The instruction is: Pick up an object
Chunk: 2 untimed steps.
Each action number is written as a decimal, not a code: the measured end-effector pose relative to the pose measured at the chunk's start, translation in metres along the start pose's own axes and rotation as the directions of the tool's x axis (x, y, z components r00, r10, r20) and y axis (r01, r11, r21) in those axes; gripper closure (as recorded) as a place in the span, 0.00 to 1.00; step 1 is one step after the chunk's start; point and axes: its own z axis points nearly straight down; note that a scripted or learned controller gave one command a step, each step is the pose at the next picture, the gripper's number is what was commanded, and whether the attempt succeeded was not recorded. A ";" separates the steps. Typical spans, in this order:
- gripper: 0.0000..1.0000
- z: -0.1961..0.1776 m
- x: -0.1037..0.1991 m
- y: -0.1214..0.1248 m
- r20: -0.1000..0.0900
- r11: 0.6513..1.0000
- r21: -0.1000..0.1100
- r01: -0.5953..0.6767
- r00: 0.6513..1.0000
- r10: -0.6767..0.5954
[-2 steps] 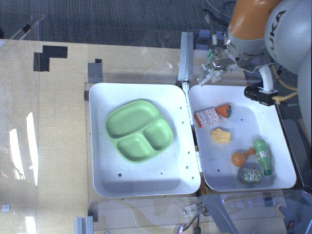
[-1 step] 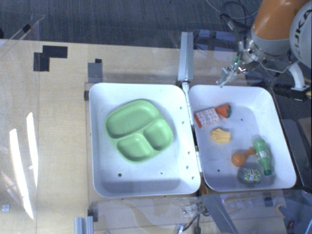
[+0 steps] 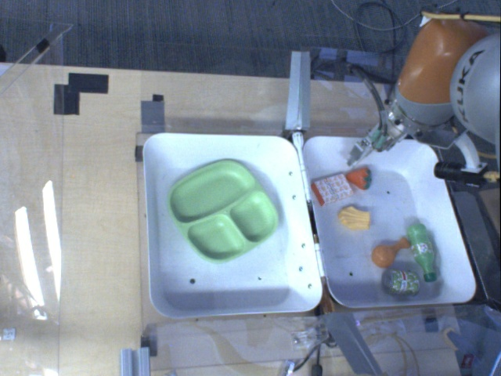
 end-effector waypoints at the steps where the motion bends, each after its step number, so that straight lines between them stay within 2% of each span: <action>1: 0.00 -0.001 0.000 0.000 0.001 1.000 -0.001 0.000 1.000 0.000; 2: 0.00 0.063 0.015 -0.022 0.006 0.981 -0.013 -0.193 0.981 0.193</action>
